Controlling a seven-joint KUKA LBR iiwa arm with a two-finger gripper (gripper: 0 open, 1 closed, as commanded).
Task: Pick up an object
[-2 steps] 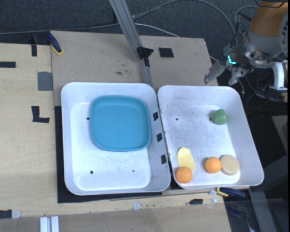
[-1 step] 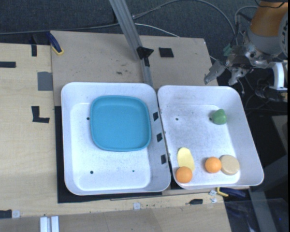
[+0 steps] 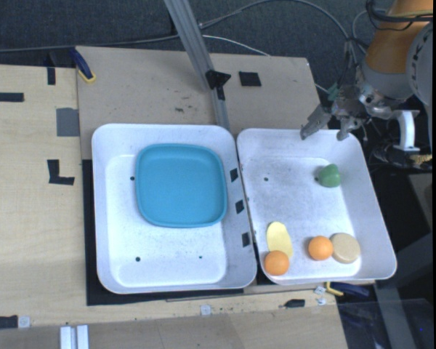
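from the fixed camera above the bench, the arm (image 3: 392, 42) comes in at the upper right, grey with its orange band, and its gripper (image 3: 325, 129) hangs over the far rim of the right bin (image 3: 374, 217), near that bin's far right corner. the two fingers stand spread apart, one pointing down to the left and the other just to its right, with only the white bin rim showing between them, so the gripper is open and grips nothing. inside the right bin, a small green object (image 3: 328, 175) lies near the right wall, just below the gripper and apart from it. along the near edge of the same bin sit four more things: a pale yellow piece (image 3: 278, 235) with an orange ball (image 3: 276, 262) touching its near end, then a second orange ball (image 3: 320, 248) and a beige round piece (image 3: 345, 247) touching one another near the right corner. the left bin (image 3: 116, 217) sits side by side with the right bin, their rims meeting in the middle, and it holds a blue square plate (image 3: 181, 185) lying flat toward its far side. a grey metal bar (image 3: 196, 42) slants down from the top of the view to the far edge where the bins meet.
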